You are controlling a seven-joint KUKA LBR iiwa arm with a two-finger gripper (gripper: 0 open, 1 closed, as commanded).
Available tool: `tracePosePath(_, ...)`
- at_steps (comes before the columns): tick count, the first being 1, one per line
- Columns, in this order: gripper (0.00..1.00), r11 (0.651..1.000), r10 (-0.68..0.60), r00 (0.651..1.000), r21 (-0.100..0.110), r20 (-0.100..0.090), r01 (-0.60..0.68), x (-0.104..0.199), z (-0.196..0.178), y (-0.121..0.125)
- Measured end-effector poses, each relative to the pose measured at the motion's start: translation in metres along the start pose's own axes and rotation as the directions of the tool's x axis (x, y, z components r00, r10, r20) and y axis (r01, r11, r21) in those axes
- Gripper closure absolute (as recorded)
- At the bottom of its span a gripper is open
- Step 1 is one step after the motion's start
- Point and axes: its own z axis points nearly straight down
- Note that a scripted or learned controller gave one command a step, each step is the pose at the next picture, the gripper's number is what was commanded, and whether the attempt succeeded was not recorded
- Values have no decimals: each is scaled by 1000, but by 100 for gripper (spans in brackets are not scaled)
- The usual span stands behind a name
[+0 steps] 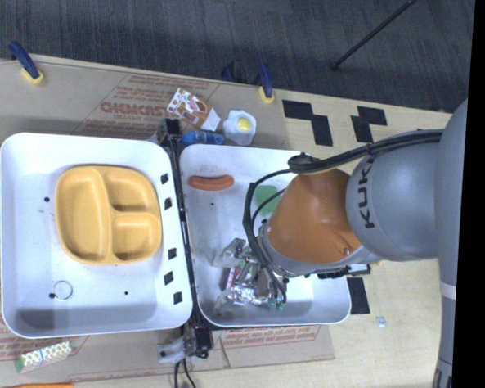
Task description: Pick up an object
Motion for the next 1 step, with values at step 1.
tracePosePath(1, 0, 1000, 2, 1000, 0, 0, -2, 0, 0, 0)
